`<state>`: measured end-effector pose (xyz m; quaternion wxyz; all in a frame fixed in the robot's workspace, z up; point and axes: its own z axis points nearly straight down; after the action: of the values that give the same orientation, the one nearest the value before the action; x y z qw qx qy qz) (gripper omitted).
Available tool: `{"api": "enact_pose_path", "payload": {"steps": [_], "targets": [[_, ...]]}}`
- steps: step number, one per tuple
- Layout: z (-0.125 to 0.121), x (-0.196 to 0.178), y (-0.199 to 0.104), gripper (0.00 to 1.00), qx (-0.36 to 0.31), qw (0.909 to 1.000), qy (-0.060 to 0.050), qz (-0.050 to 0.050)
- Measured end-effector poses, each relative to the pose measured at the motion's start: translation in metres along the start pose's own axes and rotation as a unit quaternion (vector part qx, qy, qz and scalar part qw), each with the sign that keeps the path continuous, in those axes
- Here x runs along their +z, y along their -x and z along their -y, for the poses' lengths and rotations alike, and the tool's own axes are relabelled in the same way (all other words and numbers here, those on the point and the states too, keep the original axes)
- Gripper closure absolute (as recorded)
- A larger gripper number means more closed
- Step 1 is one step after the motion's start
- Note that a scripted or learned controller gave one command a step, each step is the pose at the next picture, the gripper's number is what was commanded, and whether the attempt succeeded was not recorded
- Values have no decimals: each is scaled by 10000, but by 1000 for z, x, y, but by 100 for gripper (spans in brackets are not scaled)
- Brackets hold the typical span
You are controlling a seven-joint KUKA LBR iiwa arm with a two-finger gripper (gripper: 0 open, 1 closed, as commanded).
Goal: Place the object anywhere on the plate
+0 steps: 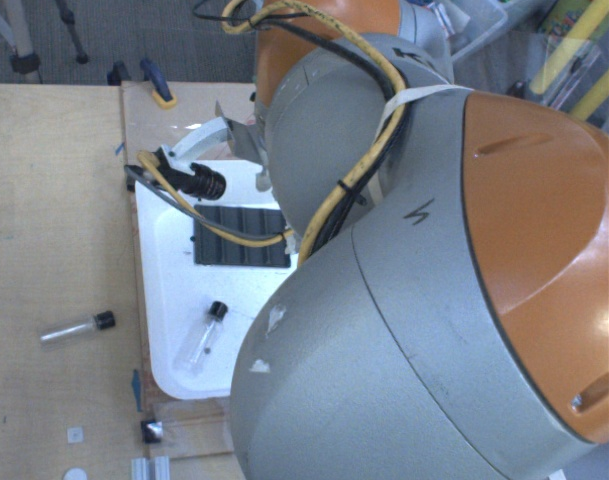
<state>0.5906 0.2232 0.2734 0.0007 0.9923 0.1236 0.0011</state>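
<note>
A clear tube with a black cap (206, 333) lies in the near part of the left white bin (164, 268). Further back in the same bin, a dark grey ribbed rectangular slab (239, 238) lies flat, with its right end hidden under the arm. My gripper (234, 153) hangs over the far end of this bin, behind the slab and well apart from the tube. The arm's grey and orange bulk covers most of the gripper.
A second clear tube with a black cap (76, 326) lies on the wooden bench left of the bin. A blue and orange clamp (159, 83) sits at the bin's far corner. Small bits (152, 430) lie near the front corner. The arm (434, 268) covers the view's right half.
</note>
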Motion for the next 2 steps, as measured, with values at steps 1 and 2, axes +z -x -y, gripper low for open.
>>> {"api": "enact_pose_path", "payload": {"steps": [1,2], "targets": [[12,-113,40,0,-980,9952,-3,14],[13,-122,40,100,-988,9951,8,12]]}}
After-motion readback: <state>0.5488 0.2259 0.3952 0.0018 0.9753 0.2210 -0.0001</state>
